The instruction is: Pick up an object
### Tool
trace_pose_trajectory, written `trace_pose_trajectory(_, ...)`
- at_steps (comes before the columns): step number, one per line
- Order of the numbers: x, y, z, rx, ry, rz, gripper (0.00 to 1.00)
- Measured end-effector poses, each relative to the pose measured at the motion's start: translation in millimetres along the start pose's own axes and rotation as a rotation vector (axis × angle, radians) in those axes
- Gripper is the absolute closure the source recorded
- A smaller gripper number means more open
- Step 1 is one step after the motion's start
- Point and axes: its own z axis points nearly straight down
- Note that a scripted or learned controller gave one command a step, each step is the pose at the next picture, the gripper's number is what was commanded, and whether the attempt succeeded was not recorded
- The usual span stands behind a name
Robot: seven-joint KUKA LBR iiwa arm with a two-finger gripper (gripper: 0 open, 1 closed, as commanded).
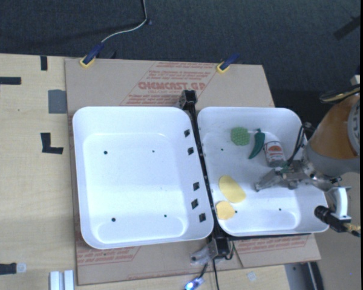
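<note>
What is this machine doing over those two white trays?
A grey and orange robot arm reaches in from the right over the right bin, trying to pick something up. Its claw hangs low inside that bin with nothing visibly between its fingers. Near it lie a small can, a dark green pepper-like piece, a round green thing and two yellow pieces and. The left bin sits beside it.

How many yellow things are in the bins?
2. The bigger yellow piece lies in the right bin near the divider; the smaller yellow piece sits just below it, by the front rim. The arm may hide more.
</note>
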Motion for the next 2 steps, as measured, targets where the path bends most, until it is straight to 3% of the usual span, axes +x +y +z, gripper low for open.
trace_pose_trajectory(1, -0.2, 72.0, -7.2, -0.007, -0.001, -0.003, 0.0)
trace_pose_trajectory(2, 11.0, 121.7, -3.2, 0.035, 0.005, 0.004, 0.0)
